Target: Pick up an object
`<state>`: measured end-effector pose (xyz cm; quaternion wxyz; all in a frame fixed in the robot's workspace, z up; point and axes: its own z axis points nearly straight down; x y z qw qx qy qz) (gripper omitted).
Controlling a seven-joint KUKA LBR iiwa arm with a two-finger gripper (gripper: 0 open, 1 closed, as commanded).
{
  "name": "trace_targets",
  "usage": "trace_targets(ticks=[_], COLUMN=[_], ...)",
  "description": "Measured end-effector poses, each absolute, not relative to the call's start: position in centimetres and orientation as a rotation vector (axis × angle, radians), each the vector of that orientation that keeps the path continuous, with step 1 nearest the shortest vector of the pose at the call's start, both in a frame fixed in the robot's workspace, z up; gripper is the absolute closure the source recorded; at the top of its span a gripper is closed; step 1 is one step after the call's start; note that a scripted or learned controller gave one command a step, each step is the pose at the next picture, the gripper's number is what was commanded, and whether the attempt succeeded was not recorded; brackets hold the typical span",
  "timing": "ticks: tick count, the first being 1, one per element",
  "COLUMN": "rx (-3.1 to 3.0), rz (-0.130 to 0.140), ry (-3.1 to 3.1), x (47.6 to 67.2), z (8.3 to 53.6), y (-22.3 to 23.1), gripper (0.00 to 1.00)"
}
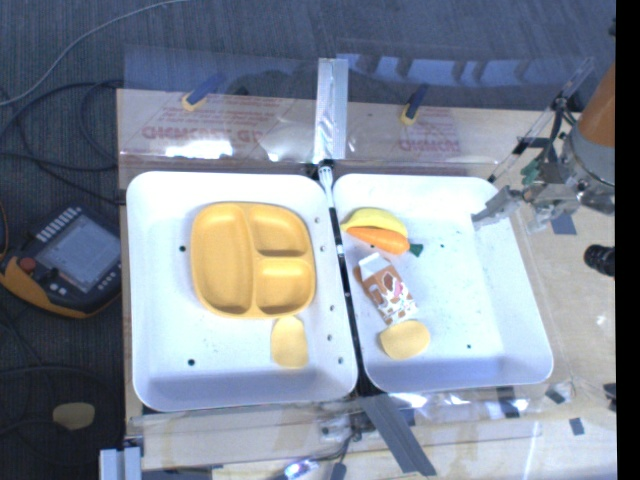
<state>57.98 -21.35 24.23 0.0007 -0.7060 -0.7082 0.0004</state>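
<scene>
The right bin [490, 298] holds a yellow banana-like piece [372, 219] with an orange carrot-like piece [380, 238] lying against it, a small brown and white carton [388, 290] and a pale yellow round piece [404, 340]. In the left bin [160, 298] lie a yellow divided tray [250, 258] and a pale yellow piece [289, 343]. My gripper [540, 203] hangs at the right bin's far right corner, away from all the objects, with nothing seen in it.
A clear plastic sheet and a metal divider post [331, 108] stand behind the bins. A teach pendant [65, 258] lies on the floor at left. Cables trail across the carpet.
</scene>
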Motion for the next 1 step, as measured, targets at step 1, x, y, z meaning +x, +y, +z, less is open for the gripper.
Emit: trace_targets(ticks=[1], rx=[-2.171], rz=[0.003], ry=[-2.269], x=[63.93], z=[20.02], y=[-13.10], gripper=[0.00])
